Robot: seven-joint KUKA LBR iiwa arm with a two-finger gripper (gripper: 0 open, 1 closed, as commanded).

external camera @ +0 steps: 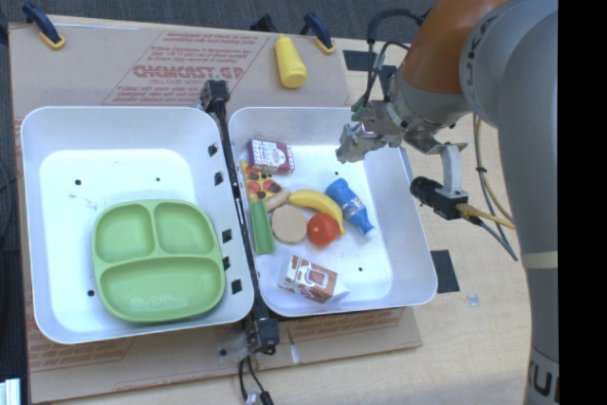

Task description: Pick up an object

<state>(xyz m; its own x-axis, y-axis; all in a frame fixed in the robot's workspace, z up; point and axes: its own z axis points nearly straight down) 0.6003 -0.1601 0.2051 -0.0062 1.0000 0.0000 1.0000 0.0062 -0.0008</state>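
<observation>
Down front in the right white bin (408,275) lies a small red-and-white carton (309,279), then a red tomato (322,229), yellow banana (316,201) and blue can (349,207) clustered mid-bin. Further back, the metal two-finger gripper (353,145) hovers over the bin's far right corner; its grip state I cannot tell.

Right bin (403,247): I see bare floor along its right side.
Centre: banana (316,201), tomato (323,229), bottle (350,205) crowd together.
</observation>
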